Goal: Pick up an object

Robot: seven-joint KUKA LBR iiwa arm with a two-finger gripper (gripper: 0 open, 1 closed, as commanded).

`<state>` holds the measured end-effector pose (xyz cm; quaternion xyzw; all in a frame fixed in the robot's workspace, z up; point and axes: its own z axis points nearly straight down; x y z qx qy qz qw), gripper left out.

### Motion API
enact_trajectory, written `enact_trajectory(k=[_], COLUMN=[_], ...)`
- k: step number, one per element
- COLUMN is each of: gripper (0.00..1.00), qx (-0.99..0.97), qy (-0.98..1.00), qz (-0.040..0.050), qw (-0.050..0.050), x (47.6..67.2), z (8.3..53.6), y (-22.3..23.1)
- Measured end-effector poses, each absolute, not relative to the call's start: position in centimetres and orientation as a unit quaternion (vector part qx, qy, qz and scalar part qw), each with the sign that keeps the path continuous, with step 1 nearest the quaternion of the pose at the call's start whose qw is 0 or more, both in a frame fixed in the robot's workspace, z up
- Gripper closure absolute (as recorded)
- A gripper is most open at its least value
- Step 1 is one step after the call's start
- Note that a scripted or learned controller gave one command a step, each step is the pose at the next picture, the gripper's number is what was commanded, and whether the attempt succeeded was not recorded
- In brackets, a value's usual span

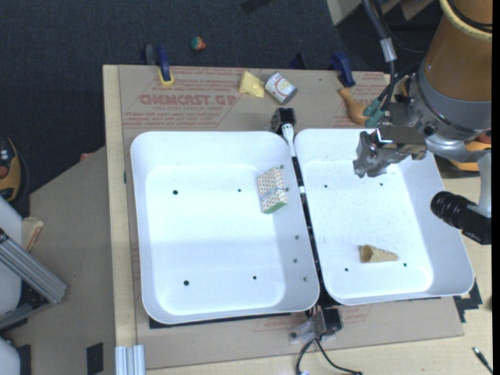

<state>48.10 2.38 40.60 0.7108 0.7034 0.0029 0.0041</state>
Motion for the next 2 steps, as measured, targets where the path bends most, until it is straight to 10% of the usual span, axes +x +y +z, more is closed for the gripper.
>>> enact_trajectory(k=[2], gripper=[1.00], qx=[0.706], qy=[0.708], qz=[0.0016], qw=[0.001], x=[47.9], z=[38.8], y=[9.7])
